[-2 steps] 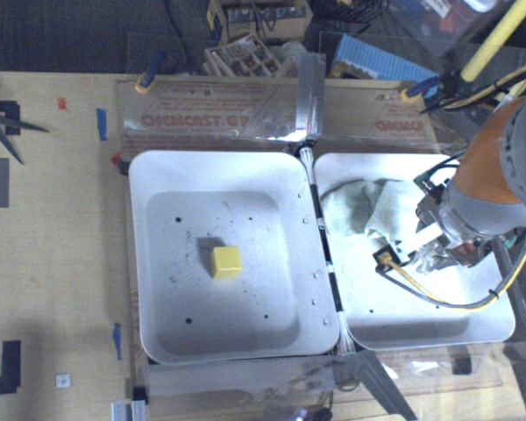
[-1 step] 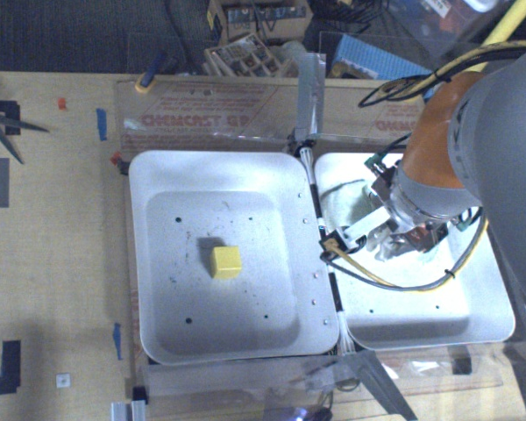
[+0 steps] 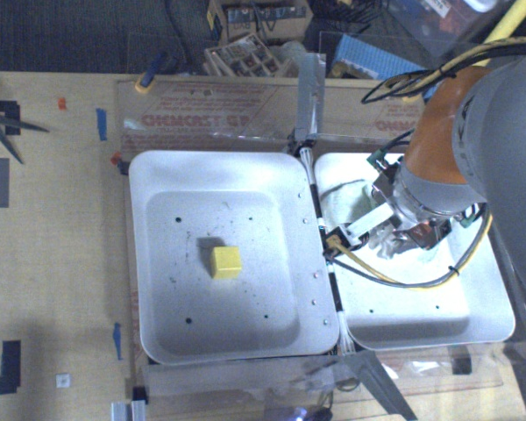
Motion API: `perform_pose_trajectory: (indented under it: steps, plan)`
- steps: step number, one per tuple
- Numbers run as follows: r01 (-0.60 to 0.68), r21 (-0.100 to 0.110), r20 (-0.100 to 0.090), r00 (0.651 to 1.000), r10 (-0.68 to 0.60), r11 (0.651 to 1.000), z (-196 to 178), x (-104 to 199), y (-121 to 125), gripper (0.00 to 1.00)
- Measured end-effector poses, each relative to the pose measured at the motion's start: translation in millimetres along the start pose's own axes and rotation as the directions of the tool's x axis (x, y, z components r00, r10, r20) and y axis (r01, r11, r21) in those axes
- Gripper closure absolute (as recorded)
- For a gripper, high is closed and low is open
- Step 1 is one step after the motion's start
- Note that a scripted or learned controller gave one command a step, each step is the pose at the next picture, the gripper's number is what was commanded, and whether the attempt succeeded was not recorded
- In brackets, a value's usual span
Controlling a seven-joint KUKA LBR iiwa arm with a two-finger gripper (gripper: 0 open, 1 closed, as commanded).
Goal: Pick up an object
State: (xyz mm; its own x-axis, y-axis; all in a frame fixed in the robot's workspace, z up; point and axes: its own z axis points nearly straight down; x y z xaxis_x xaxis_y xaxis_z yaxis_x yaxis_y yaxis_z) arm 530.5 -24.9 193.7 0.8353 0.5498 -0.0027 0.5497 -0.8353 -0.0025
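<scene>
Yellow block waits in the left bin; the arm hangs over the right bin.

The yellow block lies near the middle of the left bin, apart from every wall. It looks almost cubic, with no clear long axis, its edges turned slightly off the bin's sides. The gripper is over the right bin; whether the jaws are spread I cannot tell. A good approach would cross the divider, centre above the block, and square to its faces before descending.

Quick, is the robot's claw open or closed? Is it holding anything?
Gripper: over the right bin; open or closed cannot be told. The yellow block lies in the left bin.
</scene>
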Motion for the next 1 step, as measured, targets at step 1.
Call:
perform_pose_trajectory:
  steps: [1]
  plan:
    - [0.001,0.001,0.002,1.0,-0.001,1.0,-9.3,-0.2,0.5,1.0]
